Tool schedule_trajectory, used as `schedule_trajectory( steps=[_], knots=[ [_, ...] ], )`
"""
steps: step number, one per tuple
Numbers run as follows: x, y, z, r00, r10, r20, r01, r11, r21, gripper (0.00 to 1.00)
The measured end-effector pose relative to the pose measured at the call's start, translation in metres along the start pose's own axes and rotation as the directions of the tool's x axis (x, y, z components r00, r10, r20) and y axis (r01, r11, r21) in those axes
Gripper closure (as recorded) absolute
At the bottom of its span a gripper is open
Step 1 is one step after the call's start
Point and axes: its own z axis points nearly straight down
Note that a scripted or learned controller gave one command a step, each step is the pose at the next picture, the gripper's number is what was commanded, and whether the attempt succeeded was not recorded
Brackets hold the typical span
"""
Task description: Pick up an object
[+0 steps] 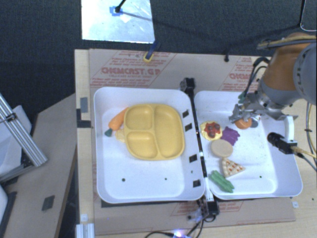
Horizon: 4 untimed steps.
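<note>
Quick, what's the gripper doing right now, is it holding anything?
Gripper: low over the right bin, right beside a small orange object; whether it is open, closed or holding that object cannot be told.

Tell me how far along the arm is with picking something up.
Nothing looks lifted yet. The gripper is down in the right bin, right over an orange piece, but a grasp isn't visible. The grab and lift remain. The other toy foods, like the purple piece, lie untouched.
</note>
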Motion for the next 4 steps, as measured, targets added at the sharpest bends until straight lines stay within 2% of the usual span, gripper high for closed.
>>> schedule_trajectory(
  steps=[1,2,3,4],
  knots=[
    [-0.007,-0.006,-0.053,1.000,0.003,0.001,-0.003,1.000,-0.002,1.00],
    [-0.007,-0.004,-0.073,1.000,0.000,0.000,0.000,1.000,0.000,1.00],
    [0.037,-0.032,-0.063,1.000,-0.003,-0.002,0.003,1.000,0.006,1.00],
    [0.084,-0.056,-0.081,1.000,-0.005,-0.003,0.005,1.000,0.004,1.00]
  ],
)
